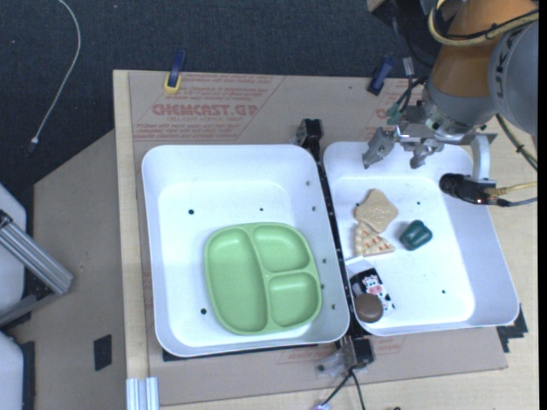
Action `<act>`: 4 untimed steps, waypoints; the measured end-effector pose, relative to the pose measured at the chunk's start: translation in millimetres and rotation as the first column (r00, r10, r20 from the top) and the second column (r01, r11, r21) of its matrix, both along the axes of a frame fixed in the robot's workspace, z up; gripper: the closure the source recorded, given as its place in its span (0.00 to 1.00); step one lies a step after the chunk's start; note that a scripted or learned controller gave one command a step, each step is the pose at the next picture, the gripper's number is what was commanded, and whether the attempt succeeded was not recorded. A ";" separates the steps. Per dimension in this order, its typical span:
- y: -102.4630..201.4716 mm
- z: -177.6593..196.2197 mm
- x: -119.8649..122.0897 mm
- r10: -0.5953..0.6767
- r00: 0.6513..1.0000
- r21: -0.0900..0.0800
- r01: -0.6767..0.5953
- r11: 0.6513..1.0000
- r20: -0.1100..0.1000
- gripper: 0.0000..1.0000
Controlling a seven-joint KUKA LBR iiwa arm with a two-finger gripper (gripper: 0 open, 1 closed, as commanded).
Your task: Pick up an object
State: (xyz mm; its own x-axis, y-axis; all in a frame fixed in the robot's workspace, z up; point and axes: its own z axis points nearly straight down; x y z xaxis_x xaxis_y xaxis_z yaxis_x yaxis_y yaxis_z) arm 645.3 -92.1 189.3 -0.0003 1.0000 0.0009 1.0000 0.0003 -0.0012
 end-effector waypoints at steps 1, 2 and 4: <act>-5.6 -44.0 5.1 0.000 1.000 -0.001 0.000 1.000 -0.001 0.00; -8.0 -88.0 8.3 0.000 1.000 -0.001 0.000 1.000 -0.004 0.00; -7.1 -93.5 9.1 0.000 1.000 -0.001 0.000 1.000 0.002 1.00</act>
